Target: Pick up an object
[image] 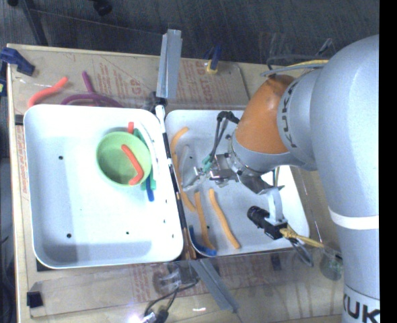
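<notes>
The gripper (200, 173) hangs low in the right bin (289, 244), its tip pointing toward the wall shared with the left bin (50, 200). Whether it is released or clenched cannot be told; the metal parts there blur together, and nothing can be seen grasped.

An orange curved strip (178, 143) lies just above the tip, along the bin's left wall. A long orange strip (223, 219) lies just below it, with a shorter orange piece (198, 200) beside that, and a blue piece (202, 243) sits at the bin's near corner.

Well to the left of the tip, in the left bin, a green bowl (121, 160) holds a red curved piece (136, 163).

On the grey arm (350, 133), the letters "KUK" read at the lower edge, and part of the same lettering runs down the casing beside the orange band (262, 123).
</notes>
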Motion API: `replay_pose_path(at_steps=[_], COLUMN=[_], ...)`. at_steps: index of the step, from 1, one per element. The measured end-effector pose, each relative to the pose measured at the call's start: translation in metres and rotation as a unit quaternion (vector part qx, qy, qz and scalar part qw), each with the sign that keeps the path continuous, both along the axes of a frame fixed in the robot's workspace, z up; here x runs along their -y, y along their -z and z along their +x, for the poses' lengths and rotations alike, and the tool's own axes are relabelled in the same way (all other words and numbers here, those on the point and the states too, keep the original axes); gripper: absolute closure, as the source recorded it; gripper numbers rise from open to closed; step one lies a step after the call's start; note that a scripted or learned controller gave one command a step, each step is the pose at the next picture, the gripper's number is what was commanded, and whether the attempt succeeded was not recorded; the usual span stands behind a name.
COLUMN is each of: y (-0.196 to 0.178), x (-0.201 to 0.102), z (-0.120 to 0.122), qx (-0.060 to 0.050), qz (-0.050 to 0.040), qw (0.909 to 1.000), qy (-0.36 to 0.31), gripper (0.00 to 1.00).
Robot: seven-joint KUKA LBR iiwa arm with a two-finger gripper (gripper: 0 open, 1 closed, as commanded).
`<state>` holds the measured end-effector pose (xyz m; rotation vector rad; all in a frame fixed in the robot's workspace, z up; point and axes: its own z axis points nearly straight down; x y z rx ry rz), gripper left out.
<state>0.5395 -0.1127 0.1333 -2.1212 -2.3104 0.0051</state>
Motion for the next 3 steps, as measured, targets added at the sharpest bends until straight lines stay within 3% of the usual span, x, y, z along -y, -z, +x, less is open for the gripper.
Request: replay_pose_path(at_steps=[1, 2, 3], y=[0.039, 0.029, -0.058], x=[0.009, 0.008, -0.024], z=[-0.045, -0.045, -0.002], qx=[0.008, 0.006, 0.002], qz=[-0.005, -0.0042, 0.0004], qw=[0.9999, 0.9999, 0.9931], qy=[-0.01, -0.013, -0.118], gripper=[0.0, 1.0, 1.0])
